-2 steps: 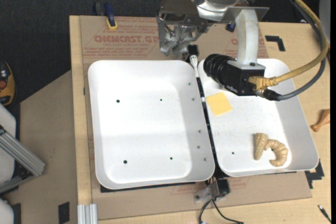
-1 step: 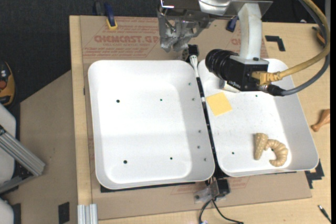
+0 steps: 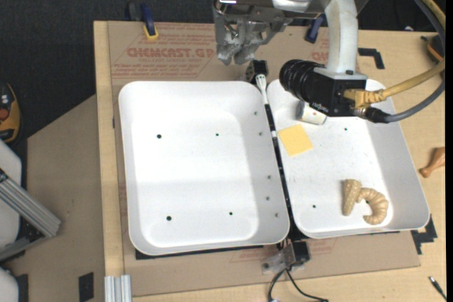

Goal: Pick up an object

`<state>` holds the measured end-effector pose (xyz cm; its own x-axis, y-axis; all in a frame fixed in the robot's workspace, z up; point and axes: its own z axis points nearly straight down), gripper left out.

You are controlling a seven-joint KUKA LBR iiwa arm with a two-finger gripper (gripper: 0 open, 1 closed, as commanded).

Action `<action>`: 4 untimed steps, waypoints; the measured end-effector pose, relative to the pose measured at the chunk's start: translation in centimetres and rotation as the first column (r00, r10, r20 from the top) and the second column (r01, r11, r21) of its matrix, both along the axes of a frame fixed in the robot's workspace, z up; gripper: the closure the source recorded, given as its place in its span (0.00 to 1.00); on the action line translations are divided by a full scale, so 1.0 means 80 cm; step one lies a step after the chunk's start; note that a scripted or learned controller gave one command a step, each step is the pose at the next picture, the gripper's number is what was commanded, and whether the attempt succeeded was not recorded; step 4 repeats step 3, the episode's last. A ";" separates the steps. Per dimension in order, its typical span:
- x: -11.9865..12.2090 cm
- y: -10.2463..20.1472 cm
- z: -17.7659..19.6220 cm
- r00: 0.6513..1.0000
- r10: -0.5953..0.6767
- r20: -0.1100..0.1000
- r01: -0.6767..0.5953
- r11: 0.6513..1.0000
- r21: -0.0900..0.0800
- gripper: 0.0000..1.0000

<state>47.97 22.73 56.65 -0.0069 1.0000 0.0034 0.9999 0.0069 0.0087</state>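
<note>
End effector [image 3: 237, 46] hangs beyond the top edge of the left bin [image 3: 141, 152]; I cannot tell its grip state. Best plan: swing into the right bin [image 3: 403, 152], drop square over 1 target. Count: 2 bins, 1 curled pastry [image 3: 364, 200], 1 yellow square [image 3: 295, 140].

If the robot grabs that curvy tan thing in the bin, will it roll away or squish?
The curved tan object looks lumpy and bent like a hook, so it probably won't roll far; it might rock or spin instead. Its bumpy, rounded surface could slip between fingers. It looks small and likely light, but whether it squishes can't be told. It lies near the right bin corner, so a push may slide it against the wall.
</note>
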 end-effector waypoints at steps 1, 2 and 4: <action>0.000 0.001 0.013 1.000 0.001 0.003 -0.001 1.000 0.001 1.00; 0.001 0.002 0.026 1.000 0.003 0.005 -0.003 1.000 0.002 1.00; -0.003 -0.004 -0.189 1.000 -0.009 -0.027 0.009 1.000 -0.013 1.00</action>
